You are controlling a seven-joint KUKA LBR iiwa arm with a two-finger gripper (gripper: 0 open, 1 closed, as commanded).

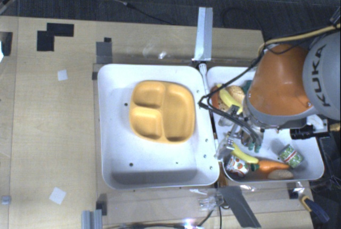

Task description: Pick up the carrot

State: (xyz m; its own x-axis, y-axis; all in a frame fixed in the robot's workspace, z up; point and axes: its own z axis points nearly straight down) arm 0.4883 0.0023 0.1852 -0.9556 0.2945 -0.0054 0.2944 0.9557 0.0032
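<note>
The wooden worktop (pixel 48 132) holds two white bins. The carrot (pixel 267 165) lies low in the right bin (pixel 317 169), beside the banana (pixel 244 155). Your gripper (pixel 233 144) hovers nearby; I cannot tell its state. Come straight down over the carrot's middle.

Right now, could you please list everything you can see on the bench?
bins: 2, white, side by side, left and right
tray: 1, yellow, three compartments, in the left bin
carrot: 1, orange, front of the right bin
bananas: 2, yellow, right bin, one at the back, one beside the carrot
can: 1, green and white, right bin, right of the carrot
arm: 1, grey with orange band, over the right bin
gripper: 1, metal, above the front banana
</note>
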